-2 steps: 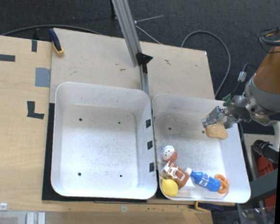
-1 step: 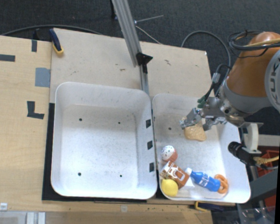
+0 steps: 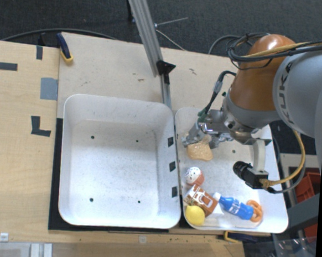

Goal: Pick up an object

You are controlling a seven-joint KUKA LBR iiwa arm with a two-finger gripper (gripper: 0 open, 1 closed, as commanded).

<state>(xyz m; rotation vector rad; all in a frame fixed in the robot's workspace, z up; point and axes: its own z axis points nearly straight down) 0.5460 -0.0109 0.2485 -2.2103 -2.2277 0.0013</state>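
Camera view. I see two shallow white bins side by side on the bench. The left bin (image 3: 76,146) shows a bare, speckled floor. The right bin (image 3: 276,214) holds all the loose objects.

Arm. The grey KUKA arm (image 3: 298,80) reaches in from the right, with its orange band (image 3: 260,72) above the wrist. The gripper (image 3: 200,135) is over the upper left part of the right bin, close to the wall shared by the two bins. A black cable (image 3: 216,93) runs down the wrist to it.

Tool state. I cannot tell the gripper's state, because the wrist covers most of it. I see no object clearly held.

Task objects.
- A tan, lumpy piece like a bread roll (image 3: 199,151) lies on the bin floor directly under the gripper. I cannot tell whether the two touch.
- A small white ball with dark spots (image 3: 193,173) lies below the roll, apart from it.
- A yellow round object like a lemon (image 3: 195,215) sits at the lower left corner of the right bin.
- An orange and white toy (image 3: 202,198) lies just above the lemon, touching it or nearly so.
- A blue and white bottle-shaped object (image 3: 235,206) lies on its side along the lower edge, next to the toy.

A black cylindrical part (image 3: 247,173) projects over the right side of this bin.
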